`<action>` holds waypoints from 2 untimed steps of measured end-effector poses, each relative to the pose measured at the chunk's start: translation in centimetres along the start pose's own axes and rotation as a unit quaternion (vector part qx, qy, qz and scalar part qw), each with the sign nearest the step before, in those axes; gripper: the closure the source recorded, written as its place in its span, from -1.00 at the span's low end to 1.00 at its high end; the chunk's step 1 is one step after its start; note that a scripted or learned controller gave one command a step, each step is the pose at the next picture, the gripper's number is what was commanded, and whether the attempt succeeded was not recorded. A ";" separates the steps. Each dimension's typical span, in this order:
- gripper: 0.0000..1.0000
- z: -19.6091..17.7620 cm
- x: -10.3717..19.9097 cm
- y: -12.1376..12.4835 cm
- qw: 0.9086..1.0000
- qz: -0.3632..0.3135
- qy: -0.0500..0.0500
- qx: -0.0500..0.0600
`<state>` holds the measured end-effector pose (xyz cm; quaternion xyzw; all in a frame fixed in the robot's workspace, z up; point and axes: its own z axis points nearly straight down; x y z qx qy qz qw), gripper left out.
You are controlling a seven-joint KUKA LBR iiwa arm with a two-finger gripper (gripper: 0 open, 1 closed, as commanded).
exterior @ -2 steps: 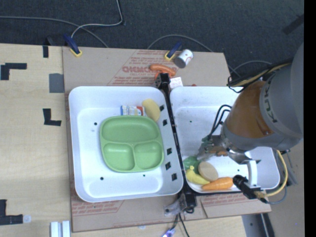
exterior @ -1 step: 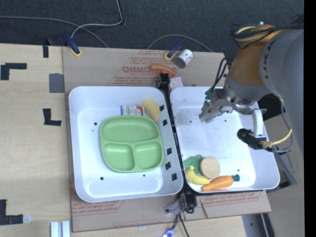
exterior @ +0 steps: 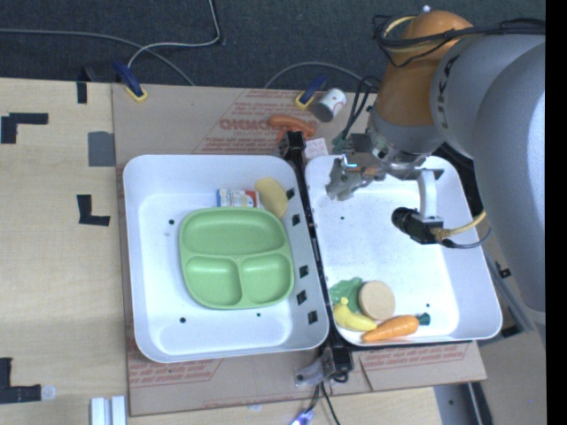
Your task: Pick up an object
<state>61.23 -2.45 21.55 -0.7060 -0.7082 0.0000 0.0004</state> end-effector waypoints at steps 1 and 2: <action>-1.00 0.0 -0.1 0.0 1.000 0.001 -0.001 0.000; -1.00 3.2 -4.0 3.6 1.000 0.002 -0.001 0.001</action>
